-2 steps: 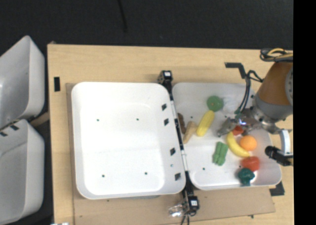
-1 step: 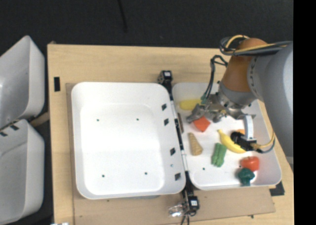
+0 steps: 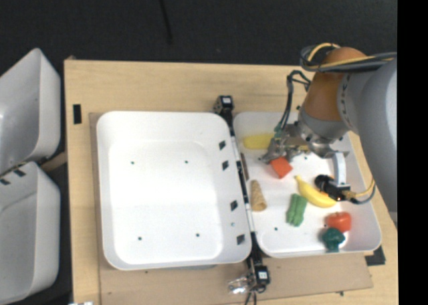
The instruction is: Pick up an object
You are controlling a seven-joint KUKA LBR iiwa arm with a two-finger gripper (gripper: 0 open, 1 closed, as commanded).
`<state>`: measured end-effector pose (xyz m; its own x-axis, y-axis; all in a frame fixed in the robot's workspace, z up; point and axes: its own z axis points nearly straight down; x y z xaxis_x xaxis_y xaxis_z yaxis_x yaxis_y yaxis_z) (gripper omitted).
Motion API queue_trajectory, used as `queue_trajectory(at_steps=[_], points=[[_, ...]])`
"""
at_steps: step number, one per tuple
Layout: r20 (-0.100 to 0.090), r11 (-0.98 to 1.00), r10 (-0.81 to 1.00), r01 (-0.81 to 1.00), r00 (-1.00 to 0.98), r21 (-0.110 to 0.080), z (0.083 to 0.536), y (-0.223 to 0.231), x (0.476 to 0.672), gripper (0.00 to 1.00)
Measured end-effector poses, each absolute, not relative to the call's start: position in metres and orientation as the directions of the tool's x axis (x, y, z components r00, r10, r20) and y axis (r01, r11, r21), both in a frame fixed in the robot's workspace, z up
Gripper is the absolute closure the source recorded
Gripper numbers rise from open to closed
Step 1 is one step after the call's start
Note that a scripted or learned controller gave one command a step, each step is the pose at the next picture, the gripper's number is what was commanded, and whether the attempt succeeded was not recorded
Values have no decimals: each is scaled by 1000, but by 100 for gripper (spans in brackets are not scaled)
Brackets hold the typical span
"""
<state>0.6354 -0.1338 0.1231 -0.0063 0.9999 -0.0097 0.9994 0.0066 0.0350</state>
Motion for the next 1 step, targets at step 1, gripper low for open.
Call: queue_trajectory(at_steps=[1], points=[[-1,10,1000,1000,-10,12,204,-63,693,100]])
